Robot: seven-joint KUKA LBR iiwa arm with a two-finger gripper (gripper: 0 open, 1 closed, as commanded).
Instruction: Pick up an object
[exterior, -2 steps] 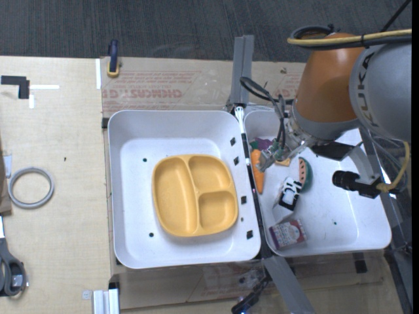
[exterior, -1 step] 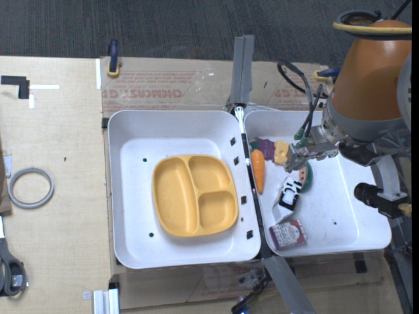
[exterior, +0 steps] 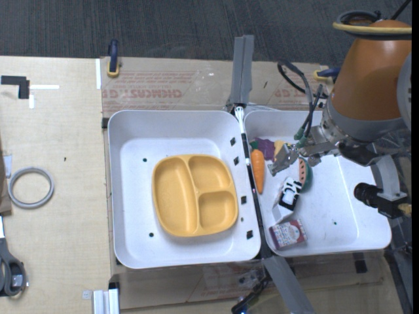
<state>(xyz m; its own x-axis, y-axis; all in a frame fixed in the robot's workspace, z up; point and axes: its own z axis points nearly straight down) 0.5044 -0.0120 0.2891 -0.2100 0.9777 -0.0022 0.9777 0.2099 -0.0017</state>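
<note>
The right bin [exterior: 340, 237] holds an orange carrot [exterior: 258, 169] along its left wall and a purple toy [exterior: 265, 146] behind it. It also holds a watermelon slice [exterior: 303, 173], a small black-and-white object [exterior: 289, 195] and a maroon packet [exterior: 287, 233] near the front. My gripper [exterior: 281, 161] hangs over the bin's back left part, between the carrot and the watermelon slice. It points down and to the left. I see nothing held in it. The arm's orange band [exterior: 373, 70] hides the bin's back right corner.
The left bin [exterior: 131, 175] carries a yellow divided plate [exterior: 194, 195]. The two bin walls meet in a ridge [exterior: 249, 175] right beside the carrot. On the bench to the left lie a grey tape ring [exterior: 29, 187] and scissors [exterior: 10, 273].
</note>
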